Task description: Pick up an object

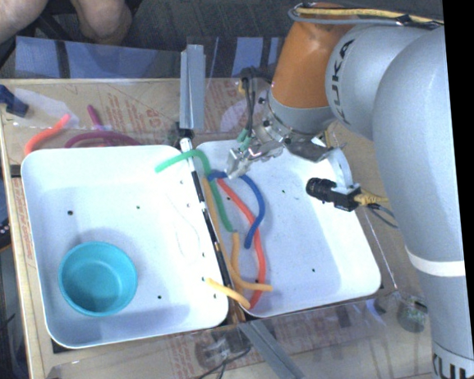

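Several bendy tubes lie tangled along the left side of the right bin [341, 250]: a green one [220, 211] draped over the divider, a blue one [256, 203], a red one [259, 253], an orange one [237, 263] and a yellow one [226, 289]. My gripper [241, 159] hangs low over the far left corner of that bin, just above the upper ends of the blue and red tubes. A small green piece [243, 136] shows beside the wrist. A light blue bowl [98, 277] sits in the near left of the left bin [122, 194].
Behind the left bin, an orange-red tube [47, 135] and a magenta tube [101, 139] lie on the bench. A grey upright bar [191, 85] stands behind the bins' shared edge. The large arm covers the right side.
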Controlling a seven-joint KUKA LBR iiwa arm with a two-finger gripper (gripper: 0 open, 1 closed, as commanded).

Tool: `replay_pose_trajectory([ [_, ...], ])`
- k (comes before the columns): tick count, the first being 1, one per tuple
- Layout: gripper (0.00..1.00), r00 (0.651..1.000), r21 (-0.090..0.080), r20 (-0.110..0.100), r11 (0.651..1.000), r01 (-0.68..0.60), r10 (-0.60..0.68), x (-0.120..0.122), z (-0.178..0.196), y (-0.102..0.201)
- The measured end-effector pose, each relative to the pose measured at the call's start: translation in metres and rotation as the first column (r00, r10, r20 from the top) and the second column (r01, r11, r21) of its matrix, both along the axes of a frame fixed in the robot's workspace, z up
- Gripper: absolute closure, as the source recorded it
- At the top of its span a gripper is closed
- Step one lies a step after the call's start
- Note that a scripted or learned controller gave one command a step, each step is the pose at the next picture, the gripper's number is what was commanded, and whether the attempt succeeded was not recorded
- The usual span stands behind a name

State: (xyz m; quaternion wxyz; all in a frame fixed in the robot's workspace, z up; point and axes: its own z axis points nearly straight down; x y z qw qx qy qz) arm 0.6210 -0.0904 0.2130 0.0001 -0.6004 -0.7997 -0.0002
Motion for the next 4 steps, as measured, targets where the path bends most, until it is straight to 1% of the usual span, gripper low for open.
replay_pose_trajectory([
  [1, 0.00, 1.000, 0.000, -0.001, 1.000, 0.000, 0.000, 0.000, -0.001, 0.000],
  [2, 0.00, 0.999, -0.003, 0.008, 0.999, -0.047, 0.047, -0.014, -0.116, -0.067],
  [3, 1.00, 0.999, -0.002, 0.005, 0.999, -0.050, 0.050, -0.014, -0.107, -0.067],
  [4, 1.00, 1.000, 0.000, 0.000, 1.000, 0.028, -0.028, 0.036, 0.012, -0.025],
])
